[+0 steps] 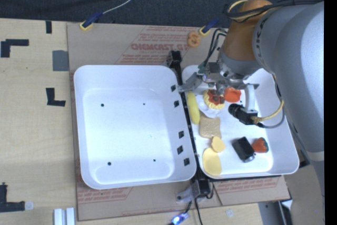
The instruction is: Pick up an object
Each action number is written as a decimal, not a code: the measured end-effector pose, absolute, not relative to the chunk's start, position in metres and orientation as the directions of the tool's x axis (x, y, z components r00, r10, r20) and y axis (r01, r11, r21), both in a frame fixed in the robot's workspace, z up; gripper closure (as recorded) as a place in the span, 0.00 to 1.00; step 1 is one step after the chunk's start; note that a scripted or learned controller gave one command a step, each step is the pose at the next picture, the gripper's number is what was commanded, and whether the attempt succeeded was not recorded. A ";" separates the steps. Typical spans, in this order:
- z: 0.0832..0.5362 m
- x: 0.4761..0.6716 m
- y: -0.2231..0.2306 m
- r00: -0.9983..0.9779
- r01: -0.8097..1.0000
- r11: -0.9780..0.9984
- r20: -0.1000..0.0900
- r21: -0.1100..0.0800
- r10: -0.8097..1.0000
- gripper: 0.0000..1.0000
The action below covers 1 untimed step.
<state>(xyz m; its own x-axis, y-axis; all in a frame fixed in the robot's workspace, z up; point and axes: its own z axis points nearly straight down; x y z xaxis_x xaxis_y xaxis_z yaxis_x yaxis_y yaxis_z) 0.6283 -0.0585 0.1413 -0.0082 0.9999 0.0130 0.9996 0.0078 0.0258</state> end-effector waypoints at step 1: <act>0.137 0.633 -0.061 -0.011 0.999 0.011 0.018 0.032 1.000 0.00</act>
